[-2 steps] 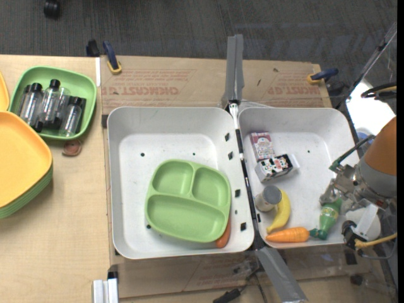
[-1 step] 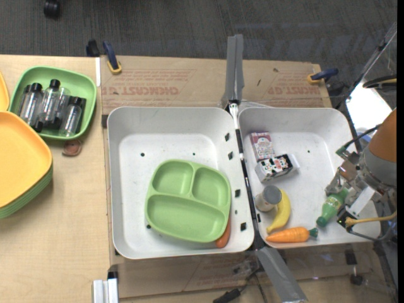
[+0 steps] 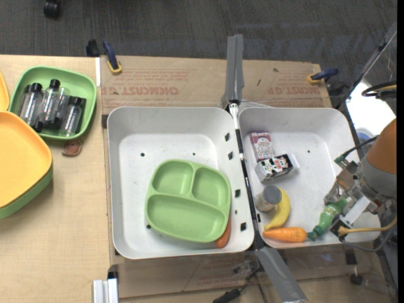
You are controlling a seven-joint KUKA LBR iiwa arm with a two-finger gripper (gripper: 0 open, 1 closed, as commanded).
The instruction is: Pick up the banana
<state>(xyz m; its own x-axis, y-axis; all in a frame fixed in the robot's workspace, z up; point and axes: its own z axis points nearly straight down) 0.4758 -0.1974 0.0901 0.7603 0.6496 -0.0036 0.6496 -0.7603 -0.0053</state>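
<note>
The banana [image 3: 281, 211] lies in the right bin [image 3: 314, 120], between a small can [image 3: 269, 198] and a carrot [image 3: 285, 235]. The approach has yet to begin; the gripper [image 3: 351, 212] is stationed at the bin's right edge, its grip state unreadable. A leftward reach over the banana is called for.

Wooden bench [image 3: 57, 257] topped with cardboard sheet [image 3: 189, 84], 2 white bins [image 3: 120, 188] side by side, green tray of bottles [image 3: 53, 103] and stacked orange plates [image 3: 19, 163] at left

Divided plate [image 3: 188, 201] in the left bin [image 3: 126, 169], right bin [image 3: 315, 125] holding two small boxes [image 3: 261, 145] behind a can [image 3: 270, 197] — banana [image 3: 281, 212] just beside it, carrot [image 3: 285, 235] and bottle [image 3: 323, 222] along the front wall.
</note>
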